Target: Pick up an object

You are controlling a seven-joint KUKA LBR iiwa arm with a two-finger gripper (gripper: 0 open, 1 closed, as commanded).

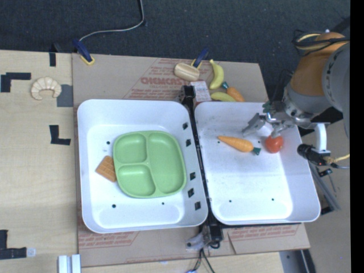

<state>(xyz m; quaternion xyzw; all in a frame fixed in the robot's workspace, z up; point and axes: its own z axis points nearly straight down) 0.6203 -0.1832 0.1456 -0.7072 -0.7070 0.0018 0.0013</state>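
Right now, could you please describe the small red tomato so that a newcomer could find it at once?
Look in the right-hand shallow white bin, toward its far right corner under the two-finger gripper. The small red tomato lies there, right of the long orange toy carrot; it alone is round and red.

This looked like a robotics lab: two white bins point(85, 169) sat on taped cardboard point(142, 81) over a tabletop point(34, 169) marked with black tape, toy food was scattered about, a cable point(133, 16) trailed across dark carpet point(239, 16), and an industrial arm point(318, 78) reached in.
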